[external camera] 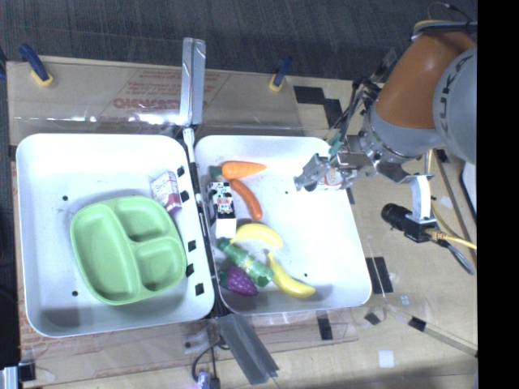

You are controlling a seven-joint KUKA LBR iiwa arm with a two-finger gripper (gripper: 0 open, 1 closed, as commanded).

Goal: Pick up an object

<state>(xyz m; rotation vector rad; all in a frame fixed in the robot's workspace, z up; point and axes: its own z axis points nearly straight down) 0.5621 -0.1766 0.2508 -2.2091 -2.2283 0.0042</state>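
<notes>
Closest to you, at the near end of the right bin, sit some purple grapes and a yellow banana. A green bottle lies between them, touching both. Just past those is a second banana. Farther back are a long orange sausage, a carrot and a small black and white box by the left wall. All of these toys are bunched on the left side of that bin. Any one of them could be the thing to pick up.

The left bin holds a green tray and a small pink and white packet touching its far right corner.

Here is what could go wrong. The toys are packed tight, so if you go down on one, the fingers may bump its neighbor and push it away. The bananas and the carrot are round and smooth, so I think they could slip out of a pinch. The box sits right by the wall, and a finger could hit the wall there.

The arm comes in from the right and bends down over the far right part of the right bin. The gripper is over bare white floor, well apart from every toy. Nothing is between its fingers. I cannot tell if the fingers are apart or together, since they are too small and blurry. You will need to move left to reach any toy.
</notes>
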